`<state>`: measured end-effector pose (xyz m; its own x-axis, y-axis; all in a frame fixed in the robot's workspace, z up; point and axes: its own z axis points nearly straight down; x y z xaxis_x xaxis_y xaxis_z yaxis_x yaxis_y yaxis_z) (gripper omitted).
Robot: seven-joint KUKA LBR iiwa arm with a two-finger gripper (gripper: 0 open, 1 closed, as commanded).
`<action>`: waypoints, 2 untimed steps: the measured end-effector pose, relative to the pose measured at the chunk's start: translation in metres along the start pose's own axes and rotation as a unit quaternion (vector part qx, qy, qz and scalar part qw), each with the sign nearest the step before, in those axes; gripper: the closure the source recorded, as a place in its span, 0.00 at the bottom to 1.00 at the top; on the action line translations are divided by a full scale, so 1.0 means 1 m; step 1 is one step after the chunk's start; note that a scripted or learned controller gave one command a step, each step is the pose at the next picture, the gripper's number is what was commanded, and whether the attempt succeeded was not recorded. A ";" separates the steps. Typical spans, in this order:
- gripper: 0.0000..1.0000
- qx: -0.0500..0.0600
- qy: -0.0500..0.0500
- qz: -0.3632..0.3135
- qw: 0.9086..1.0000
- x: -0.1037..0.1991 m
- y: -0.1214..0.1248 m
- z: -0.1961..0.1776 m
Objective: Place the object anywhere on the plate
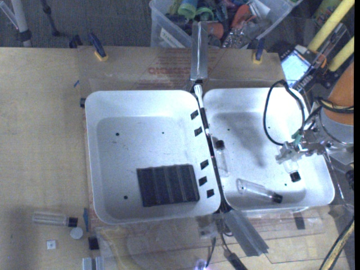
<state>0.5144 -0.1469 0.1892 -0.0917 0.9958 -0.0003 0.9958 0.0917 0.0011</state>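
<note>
There are two white bins side by side on the bench. The left bin [101, 151] has a dark, ridged plate [167, 185] lying flat near its front. The right bin [247, 103] has a clear tube with a black cap [257, 190] lying on its side near the front wall. The tube is well apart from the plate, with the middle wall between them. A small dark bit [219, 145] sits near the middle wall in the right bin.

The arm [340, 103] comes in from the right. Its gripper [292, 156] is over the right side of the right bin, up and to the right of the tube, not touching it. The gripper looks blurry and small, so whether it is wide or closed is hard to tell. A small black thing [295, 177] is just below it, maybe a part of the gripper.
</note>
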 end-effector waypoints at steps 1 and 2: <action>1.00 -0.001 0.000 -0.123 0.992 0.100 0.049 0.005; 1.00 -0.002 -0.001 -0.308 0.951 0.139 0.150 -0.016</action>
<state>0.6509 0.0055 0.2055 -0.6576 0.7533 -0.0038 0.7533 0.6576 0.0038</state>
